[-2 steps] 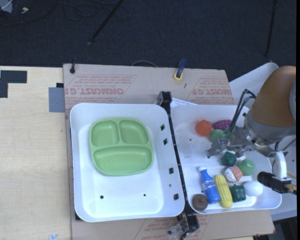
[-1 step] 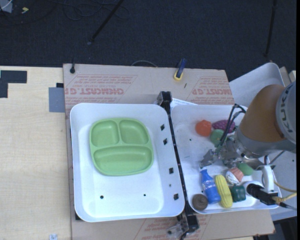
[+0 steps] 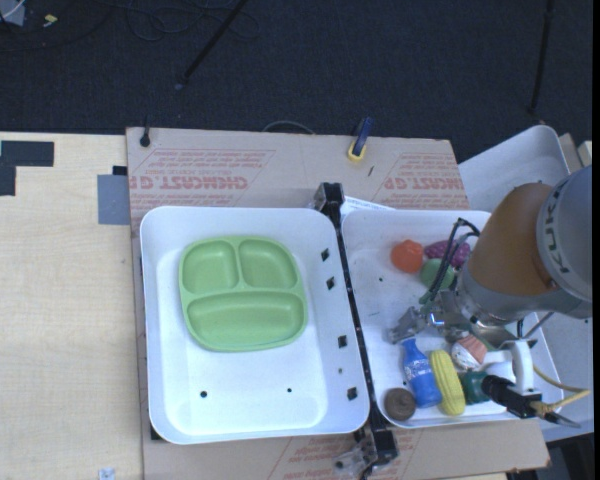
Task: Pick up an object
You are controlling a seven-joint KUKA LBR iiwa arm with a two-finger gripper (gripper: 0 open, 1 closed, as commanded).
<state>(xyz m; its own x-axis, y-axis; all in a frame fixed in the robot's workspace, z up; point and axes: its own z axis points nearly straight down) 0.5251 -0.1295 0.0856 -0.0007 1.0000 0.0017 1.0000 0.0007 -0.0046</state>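
Because the gripper (image 3: 408,323), whose grip I cannot tell, hangs just above the blue bottle (image 3: 417,370) and yellow corn (image 3: 447,381), it might bump both.

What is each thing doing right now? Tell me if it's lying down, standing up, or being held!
green plate: lying flat in the left bin, nothing in its three sections.
orange ball: resting loose in the right bin.
blue bottle: lying on its side.
corn cob: lying on its side, against the blue bottle.
brown disc: lying flat in the bin's near corner.
end effector: low over the right bin, holding nothing that I can see.
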